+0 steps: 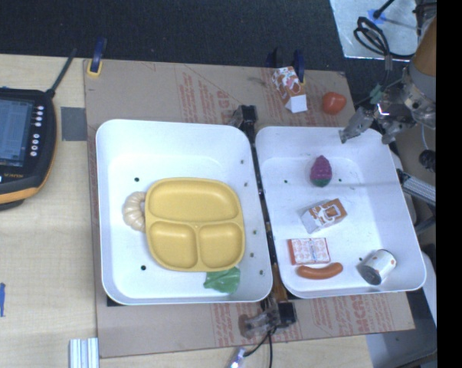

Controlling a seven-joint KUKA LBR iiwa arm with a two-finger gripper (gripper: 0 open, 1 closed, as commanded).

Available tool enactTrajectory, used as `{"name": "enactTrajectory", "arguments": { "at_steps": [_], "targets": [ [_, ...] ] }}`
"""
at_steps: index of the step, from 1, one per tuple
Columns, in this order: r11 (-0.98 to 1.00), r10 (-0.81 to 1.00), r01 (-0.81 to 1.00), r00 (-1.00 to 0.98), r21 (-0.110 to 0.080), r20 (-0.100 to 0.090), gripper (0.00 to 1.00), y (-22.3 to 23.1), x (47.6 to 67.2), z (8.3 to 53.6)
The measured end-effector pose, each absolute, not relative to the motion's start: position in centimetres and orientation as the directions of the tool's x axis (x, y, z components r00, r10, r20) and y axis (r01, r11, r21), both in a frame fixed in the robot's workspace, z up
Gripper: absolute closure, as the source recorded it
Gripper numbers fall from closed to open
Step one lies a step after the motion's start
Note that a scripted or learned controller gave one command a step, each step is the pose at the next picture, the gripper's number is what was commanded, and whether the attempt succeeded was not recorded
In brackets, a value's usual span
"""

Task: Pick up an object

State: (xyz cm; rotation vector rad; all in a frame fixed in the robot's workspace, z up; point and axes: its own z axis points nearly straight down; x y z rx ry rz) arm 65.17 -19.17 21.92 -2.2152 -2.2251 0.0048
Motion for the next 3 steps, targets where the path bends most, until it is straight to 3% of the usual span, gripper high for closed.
{"name": "enactTrajectory", "arguments": {
  "at_steps": [2, 3],
  "targets": [
    [0.007, 1.000, 1.000, -0.007, -0.006, -0.001, 0.00, -15.6, 65.5, 11.0],
    [0.007, 1.000, 1.000, -0.007, -0.006, -0.001, 0.00, -12.9, 65.6, 9.2]
  ]
}}
